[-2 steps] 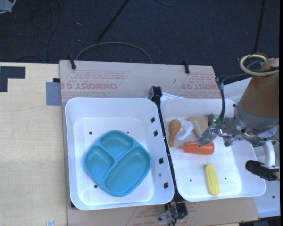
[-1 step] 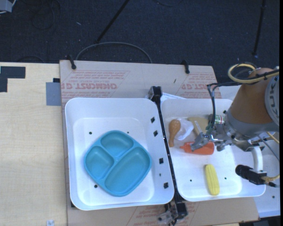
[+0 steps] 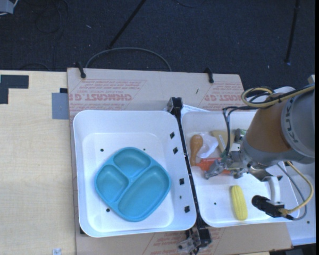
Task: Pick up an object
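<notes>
Right bin (image 3: pixel 218 217): corn (image 3: pixel 238 202) beside hand (image 3: pixel 217 169).

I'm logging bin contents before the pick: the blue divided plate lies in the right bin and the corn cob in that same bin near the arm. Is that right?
Not quite. The camera view shows the blue divided plate in the left bin, alone. The corn cob does lie in the right bin, near the arm.

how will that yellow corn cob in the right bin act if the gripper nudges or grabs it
The corn cob looks rounded and elongated, so it would probably roll sideways when nudged. It appears to be rigid plastic, likely light and a bit slippery.
</notes>
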